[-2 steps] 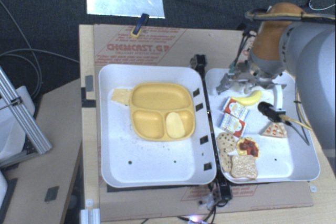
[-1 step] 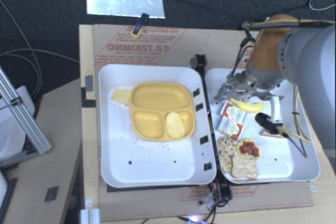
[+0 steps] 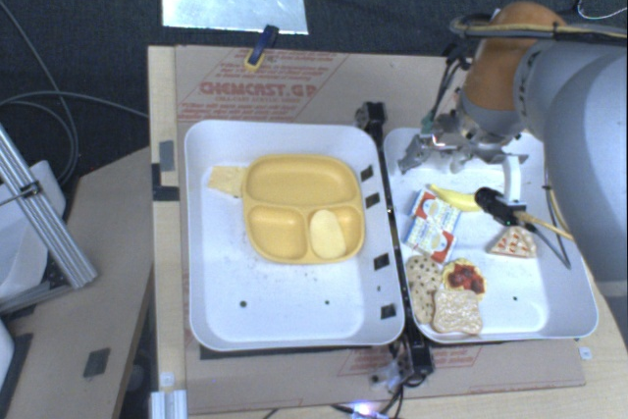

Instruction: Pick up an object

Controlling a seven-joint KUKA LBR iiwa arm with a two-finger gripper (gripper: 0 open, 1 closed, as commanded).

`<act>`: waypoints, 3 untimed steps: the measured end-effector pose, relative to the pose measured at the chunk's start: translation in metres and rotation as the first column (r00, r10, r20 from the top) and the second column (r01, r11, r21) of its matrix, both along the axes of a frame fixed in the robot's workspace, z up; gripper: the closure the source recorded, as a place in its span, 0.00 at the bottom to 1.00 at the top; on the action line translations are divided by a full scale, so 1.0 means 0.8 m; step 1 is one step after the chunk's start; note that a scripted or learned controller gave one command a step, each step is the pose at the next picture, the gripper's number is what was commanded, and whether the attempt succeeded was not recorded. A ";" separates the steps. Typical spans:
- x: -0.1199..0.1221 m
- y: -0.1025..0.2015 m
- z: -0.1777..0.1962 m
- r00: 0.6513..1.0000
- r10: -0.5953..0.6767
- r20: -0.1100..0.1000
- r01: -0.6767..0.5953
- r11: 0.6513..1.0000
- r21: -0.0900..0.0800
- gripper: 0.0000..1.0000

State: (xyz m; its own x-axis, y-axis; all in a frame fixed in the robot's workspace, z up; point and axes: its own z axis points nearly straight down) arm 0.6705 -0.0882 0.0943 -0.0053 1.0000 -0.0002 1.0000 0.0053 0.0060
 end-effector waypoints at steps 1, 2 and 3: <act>-0.050 -0.011 -0.013 1.000 -0.005 -0.007 0.005 1.000 0.000 0.00; -0.047 -0.010 0.002 1.000 -0.003 -0.001 0.003 1.000 0.000 1.00; -0.047 -0.010 0.002 1.000 -0.003 -0.002 0.003 1.000 0.000 0.00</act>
